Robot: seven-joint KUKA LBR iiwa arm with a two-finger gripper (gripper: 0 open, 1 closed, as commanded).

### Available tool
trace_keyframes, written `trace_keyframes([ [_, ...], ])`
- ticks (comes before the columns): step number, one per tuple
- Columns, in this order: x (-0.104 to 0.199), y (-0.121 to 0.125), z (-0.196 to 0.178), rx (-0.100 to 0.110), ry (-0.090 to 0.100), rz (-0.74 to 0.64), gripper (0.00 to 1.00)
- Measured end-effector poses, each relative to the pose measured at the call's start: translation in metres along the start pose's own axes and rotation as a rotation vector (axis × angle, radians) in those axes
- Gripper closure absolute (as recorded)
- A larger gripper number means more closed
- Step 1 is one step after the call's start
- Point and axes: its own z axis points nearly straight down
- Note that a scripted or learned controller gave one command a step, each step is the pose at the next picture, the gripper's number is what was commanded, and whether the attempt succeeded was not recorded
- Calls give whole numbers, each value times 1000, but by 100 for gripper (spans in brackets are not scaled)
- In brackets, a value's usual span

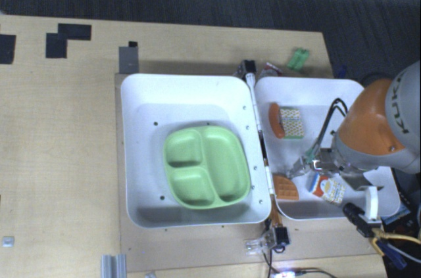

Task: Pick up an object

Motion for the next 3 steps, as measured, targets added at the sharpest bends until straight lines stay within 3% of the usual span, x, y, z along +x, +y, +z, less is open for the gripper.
trace_keyframes([
  [1, 1, 2, -11, -5, 1, -2, 100],
  [2, 1, 2, -11, -5, 1, -2, 0],
  [3, 1, 4, -22, -8, 1, -4, 100],
])
